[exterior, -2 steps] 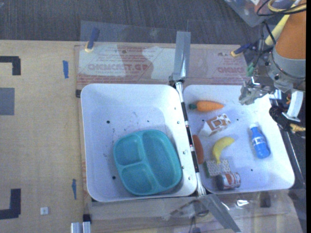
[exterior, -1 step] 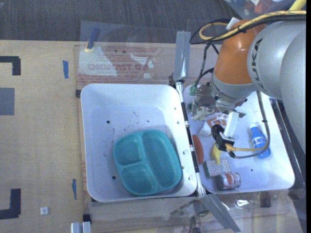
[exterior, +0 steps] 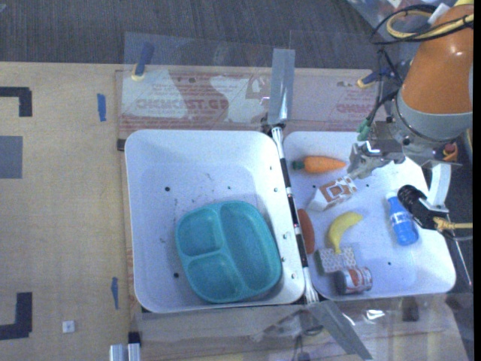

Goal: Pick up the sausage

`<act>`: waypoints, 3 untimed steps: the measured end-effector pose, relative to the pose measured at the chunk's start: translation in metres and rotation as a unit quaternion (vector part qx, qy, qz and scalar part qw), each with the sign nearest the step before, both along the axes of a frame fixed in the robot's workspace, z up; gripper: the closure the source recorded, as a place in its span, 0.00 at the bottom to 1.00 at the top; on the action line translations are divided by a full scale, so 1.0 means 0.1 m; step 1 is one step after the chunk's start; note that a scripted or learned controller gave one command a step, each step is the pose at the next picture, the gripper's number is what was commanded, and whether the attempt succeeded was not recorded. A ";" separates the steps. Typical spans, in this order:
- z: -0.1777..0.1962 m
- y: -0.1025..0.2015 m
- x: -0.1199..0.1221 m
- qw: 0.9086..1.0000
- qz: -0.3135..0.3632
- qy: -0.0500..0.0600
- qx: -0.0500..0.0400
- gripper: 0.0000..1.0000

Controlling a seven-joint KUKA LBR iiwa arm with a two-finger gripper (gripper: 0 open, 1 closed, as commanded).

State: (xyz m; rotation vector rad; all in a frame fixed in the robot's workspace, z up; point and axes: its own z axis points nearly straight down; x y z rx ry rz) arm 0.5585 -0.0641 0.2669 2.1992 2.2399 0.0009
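Observation:
The sausage (exterior: pixel 305 232) is a slim reddish-brown piece lying lengthwise against the left wall of the right bin (exterior: pixel 443 273). My gripper (exterior: pixel 359 162) hangs over the upper middle of that bin, just right of an orange carrot (exterior: pixel 325 164) and above a small white and orange carton (exterior: pixel 338 192). The sausage lies well to the gripper's lower left, apart from it. Nothing shows between the gripper's tips.
A banana (exterior: pixel 343 227), a blue bottle (exterior: pixel 403 220), a red and white can (exterior: pixel 353 279) and a patterned packet (exterior: pixel 335 259) share the right bin. A teal divided plate (exterior: pixel 227 251) sits in the left bin (exterior: pixel 150 164). The bins' shared wall runs right beside the sausage.

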 end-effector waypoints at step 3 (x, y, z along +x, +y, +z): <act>-0.82 -0.19 -0.79 0.957 0.289 0.000 0.000 1.00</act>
